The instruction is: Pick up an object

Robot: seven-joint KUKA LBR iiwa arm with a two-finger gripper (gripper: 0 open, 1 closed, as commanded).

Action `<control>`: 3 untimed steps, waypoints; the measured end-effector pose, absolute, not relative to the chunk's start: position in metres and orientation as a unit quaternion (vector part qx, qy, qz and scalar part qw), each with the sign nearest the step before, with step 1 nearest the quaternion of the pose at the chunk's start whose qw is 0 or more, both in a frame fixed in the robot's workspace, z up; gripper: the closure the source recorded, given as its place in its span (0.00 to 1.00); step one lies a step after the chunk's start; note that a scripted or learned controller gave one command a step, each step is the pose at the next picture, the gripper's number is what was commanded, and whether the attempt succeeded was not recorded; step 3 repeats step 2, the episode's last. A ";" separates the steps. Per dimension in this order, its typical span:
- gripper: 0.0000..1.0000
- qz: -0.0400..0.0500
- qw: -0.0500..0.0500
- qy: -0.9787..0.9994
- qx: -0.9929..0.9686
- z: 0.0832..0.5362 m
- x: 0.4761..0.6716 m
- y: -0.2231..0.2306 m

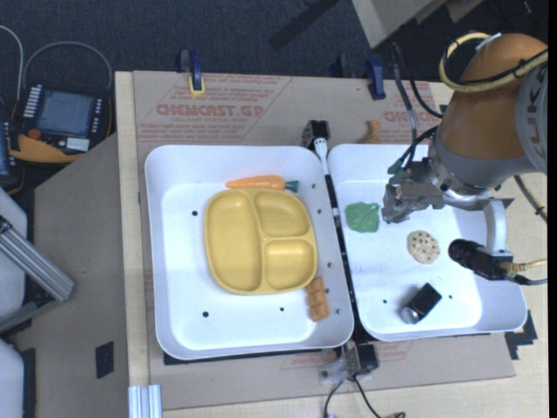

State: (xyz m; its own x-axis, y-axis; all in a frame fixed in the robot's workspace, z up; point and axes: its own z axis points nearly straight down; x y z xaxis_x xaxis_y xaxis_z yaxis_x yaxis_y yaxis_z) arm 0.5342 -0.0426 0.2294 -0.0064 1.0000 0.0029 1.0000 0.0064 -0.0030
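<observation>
In the right bin (383, 316) lie a green leafy piece (363, 217), a round speckled cookie (423, 246) and a small black and silver block (420, 303). My gripper (393, 212) hangs over the right bin, just right of the green piece and up-left of the cookie. The wrist hides its fingertips. In the left bin (174, 259) a yellow three-compartment plate (259, 239) rests, with an orange carrot (258, 182) along its far edge and a small brown ridged piece (317, 300) at its near right corner.
The grey and orange arm (487, 120) reaches in from the right above the right bin. A black cylindrical part (477, 259) juts over the bin's right side. Clamps (196, 72) sit at the board's far edge. A pendant (63, 116) lies at the left.
</observation>
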 end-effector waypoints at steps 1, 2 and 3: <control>1.00 -0.001 0.002 -0.710 -0.705 0.238 0.524 0.012; 1.00 -0.001 0.000 -0.709 -0.705 0.237 0.528 0.067; 1.00 -0.001 0.000 -0.709 -0.705 0.237 0.528 0.067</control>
